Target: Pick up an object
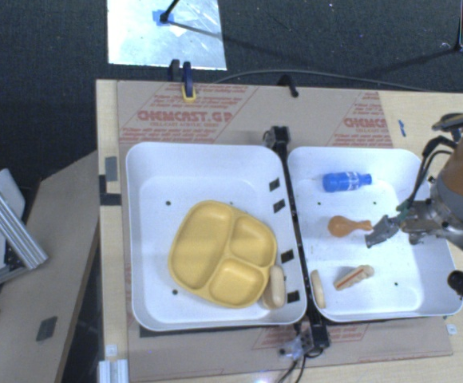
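Gripper [381,231], finger spread unclear, hovers in right bin [407,298] just at 3 o'clock of orange spoon [347,227]; bottle [346,182] at 12, hotdog [353,277] at 6.

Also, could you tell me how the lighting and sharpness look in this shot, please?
Camera view: even, soft light, faint shadows in the white bins; glare on the shiny sheet at the top; overall slightly soft, with the gripper and the hot dog blurry in detail; the blue bottle reads clearly.
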Tool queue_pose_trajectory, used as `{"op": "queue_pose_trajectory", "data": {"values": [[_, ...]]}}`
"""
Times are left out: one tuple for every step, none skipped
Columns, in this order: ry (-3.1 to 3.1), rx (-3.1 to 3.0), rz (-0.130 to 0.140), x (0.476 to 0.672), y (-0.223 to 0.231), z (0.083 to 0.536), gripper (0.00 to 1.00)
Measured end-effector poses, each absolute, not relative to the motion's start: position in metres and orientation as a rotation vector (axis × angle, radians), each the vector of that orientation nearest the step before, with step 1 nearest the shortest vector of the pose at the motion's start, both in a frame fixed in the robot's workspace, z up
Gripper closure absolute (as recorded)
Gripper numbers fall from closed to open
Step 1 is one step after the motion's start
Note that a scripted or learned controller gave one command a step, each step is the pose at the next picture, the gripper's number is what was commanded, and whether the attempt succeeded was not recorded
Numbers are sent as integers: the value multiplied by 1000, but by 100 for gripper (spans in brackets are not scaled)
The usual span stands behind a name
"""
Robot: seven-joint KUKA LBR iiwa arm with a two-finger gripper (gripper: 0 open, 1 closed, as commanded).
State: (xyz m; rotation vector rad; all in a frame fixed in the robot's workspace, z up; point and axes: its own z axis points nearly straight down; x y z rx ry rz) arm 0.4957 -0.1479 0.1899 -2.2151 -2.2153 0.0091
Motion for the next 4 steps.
{"op": "queue_pose_trajectory", "data": {"values": [[-2226,-2219,-1,499,-148,195,0],[-2222,-2219,1,499,-149,154,0],[-2220,-2219,1,491,-154,105,0],[-2222,-2219,0,492,-154,84,0]]}}
